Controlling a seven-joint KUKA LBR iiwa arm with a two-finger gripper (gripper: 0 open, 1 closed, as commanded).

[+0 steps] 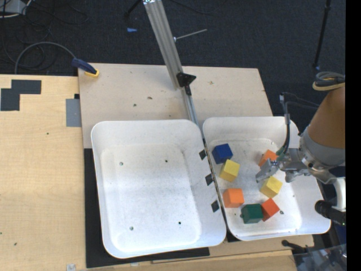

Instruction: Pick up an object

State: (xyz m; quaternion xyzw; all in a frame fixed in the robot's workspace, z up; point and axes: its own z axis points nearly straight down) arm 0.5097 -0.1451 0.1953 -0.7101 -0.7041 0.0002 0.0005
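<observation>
The arm's metal tool (271, 171) sits low in the right white plastic bin (293, 226) between a small orange cube (267, 158) and a yellow cube (271, 186); can't tell its grip state.

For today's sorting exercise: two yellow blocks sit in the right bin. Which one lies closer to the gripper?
The yellow block right beside the gripper, on the bin's right side. The other yellow block sits further left, just below the blue block.
</observation>
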